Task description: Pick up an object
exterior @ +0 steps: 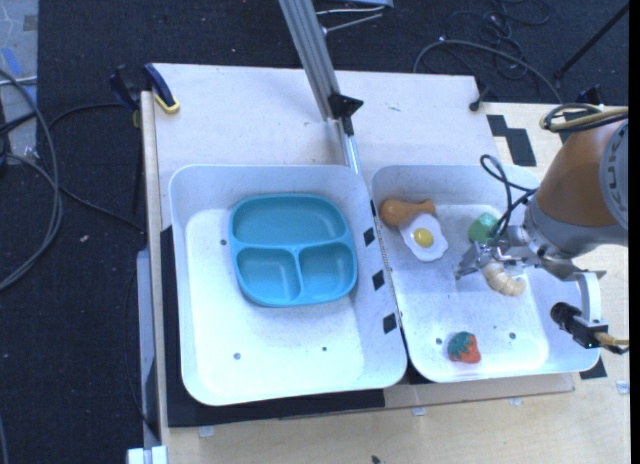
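Observation:
In the right bin [520, 352], my gripper [480, 260] hangs low near the middle, reaching in from the right. A beige toy [506, 282] lies just under and to the right of it, partly covered by the wrist. A green toy [485, 225] sits right behind the gripper. To the left of it lie a fried egg [425, 240] and a brown drumstick [404, 212]. A red strawberry with a green top [463, 348] rests near the bin's front edge.
The left bin [200, 352] holds a blue divided plate [295, 250]. A metal pole [310, 37] slants down to the bins' back edge. Black cables loop above the wrist at the right.

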You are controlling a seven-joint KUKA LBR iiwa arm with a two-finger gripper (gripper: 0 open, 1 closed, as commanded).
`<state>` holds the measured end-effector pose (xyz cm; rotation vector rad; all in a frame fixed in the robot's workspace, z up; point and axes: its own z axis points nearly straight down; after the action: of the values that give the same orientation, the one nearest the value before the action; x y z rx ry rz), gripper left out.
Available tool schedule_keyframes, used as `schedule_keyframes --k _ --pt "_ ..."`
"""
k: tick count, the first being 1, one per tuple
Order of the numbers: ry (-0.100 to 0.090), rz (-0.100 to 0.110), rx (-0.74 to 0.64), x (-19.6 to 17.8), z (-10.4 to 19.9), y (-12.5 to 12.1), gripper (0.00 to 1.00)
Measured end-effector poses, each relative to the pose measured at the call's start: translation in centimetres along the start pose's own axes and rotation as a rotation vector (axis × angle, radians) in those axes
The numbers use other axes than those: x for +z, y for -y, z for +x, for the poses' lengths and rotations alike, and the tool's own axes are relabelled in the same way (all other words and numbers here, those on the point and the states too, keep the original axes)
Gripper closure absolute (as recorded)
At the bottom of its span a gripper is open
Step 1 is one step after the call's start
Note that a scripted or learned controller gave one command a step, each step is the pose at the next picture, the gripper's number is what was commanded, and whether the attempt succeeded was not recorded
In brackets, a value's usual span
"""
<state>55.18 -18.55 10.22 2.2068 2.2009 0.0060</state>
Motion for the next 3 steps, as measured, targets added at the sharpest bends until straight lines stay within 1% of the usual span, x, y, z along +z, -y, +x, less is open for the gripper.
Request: schedule_keyframes --k 1,2,3 --pt "0.007 -0.015 0.0 -1.4 -0.2 -0.4 1.0" --pt "-0.012 0.014 -0.005 -7.4 -0.8 -1.3 1.0" --pt "-0.011 0.013 -0.005 -12.5 -1.8 -2.0 1.0"
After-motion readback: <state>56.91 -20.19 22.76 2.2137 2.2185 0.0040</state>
